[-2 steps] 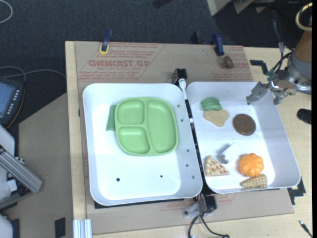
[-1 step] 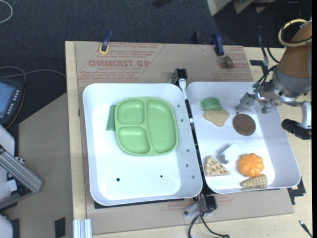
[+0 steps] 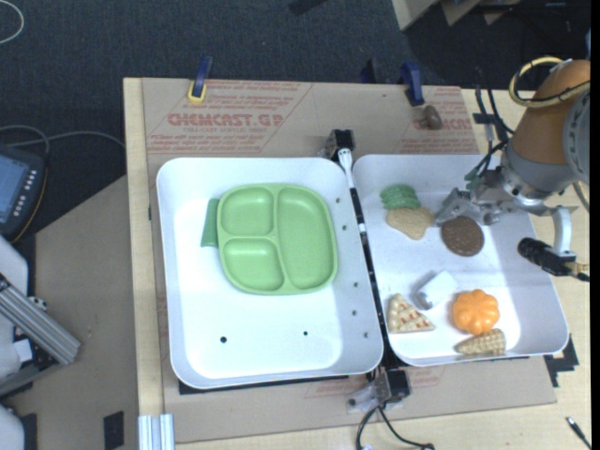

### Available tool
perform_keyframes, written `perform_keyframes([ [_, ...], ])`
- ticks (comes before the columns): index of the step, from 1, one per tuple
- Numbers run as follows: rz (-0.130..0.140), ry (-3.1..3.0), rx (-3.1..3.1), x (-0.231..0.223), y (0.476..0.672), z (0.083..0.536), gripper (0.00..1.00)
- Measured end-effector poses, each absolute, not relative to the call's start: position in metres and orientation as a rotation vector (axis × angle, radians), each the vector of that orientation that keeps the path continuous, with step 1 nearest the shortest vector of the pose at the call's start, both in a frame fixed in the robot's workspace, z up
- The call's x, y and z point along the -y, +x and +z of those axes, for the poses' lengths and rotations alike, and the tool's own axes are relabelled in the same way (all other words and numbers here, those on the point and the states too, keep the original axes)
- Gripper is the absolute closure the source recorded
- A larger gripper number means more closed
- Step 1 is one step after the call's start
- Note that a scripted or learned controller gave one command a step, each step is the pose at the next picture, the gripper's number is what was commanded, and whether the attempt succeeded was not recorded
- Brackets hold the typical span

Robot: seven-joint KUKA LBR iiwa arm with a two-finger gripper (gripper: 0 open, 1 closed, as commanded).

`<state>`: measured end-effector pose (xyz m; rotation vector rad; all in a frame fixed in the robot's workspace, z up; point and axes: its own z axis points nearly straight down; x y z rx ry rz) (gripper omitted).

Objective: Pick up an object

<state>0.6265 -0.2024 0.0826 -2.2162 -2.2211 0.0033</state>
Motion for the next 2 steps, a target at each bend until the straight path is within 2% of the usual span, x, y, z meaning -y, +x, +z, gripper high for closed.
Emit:
perform_keyframes([
  [1,-0.001,-2.220,2.224,0.203,0.628,0.096,1.00],
  [2,-0.004,-2.224,2.227,0.193,0.629,0.154,1.00],
])
